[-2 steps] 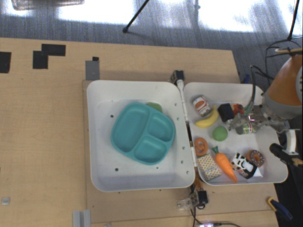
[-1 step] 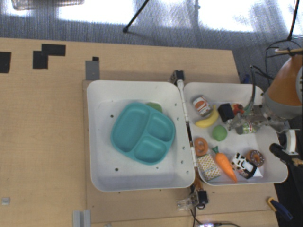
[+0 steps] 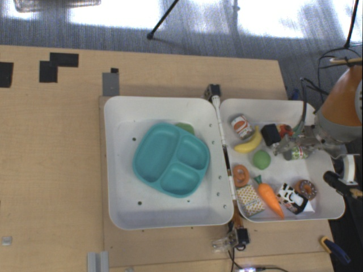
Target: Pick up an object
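The right bin (image 3: 334, 208) holds several small items: a striped can (image 3: 241, 126), a yellow banana (image 3: 249, 144), a green ball (image 3: 261, 160), an orange carrot (image 3: 269, 198), a black-and-white cow toy (image 3: 291, 197) and a brown donut (image 3: 307, 188). A black block (image 3: 270, 134) lies near the bin's middle with a small red piece beside it. My gripper (image 3: 287, 150) hangs low over the middle of this bin, just right of the green ball and below the black block. Nothing can be made out in its grasp.
The left bin (image 3: 122, 169) bears a teal divided plate (image 3: 172, 159) with a green item (image 3: 185, 128) peeking out behind it. A patterned square (image 3: 250, 199) and an orange round piece (image 3: 241, 175) lie by the divider. Cables run along the right side.
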`<action>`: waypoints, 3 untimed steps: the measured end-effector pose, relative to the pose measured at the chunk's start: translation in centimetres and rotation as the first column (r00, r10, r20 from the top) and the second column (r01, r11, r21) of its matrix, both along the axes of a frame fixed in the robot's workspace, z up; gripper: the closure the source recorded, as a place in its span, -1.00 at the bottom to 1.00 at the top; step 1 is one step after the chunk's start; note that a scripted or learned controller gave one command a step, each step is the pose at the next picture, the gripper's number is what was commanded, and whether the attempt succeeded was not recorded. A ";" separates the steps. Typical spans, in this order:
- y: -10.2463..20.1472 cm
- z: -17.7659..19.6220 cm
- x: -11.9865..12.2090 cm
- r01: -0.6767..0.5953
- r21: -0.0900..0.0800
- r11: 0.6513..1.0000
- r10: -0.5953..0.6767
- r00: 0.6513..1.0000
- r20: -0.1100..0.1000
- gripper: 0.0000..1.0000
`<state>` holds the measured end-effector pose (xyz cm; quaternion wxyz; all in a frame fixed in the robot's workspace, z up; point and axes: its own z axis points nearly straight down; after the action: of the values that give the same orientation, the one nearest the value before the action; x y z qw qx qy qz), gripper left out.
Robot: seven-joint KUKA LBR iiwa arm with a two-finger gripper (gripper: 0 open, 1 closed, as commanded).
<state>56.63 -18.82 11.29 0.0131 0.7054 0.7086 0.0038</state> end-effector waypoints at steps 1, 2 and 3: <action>-0.1 0.0 0.1 0.000 0.000 1.000 0.000 1.000 0.001 -1.00; 0.0 -0.1 0.1 0.001 -0.001 1.000 -0.001 1.000 0.002 -1.00; 0.0 -0.1 0.1 0.000 -0.001 1.000 0.000 1.000 0.002 -1.00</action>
<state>56.77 -18.80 11.18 0.0142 0.7056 0.7085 0.0043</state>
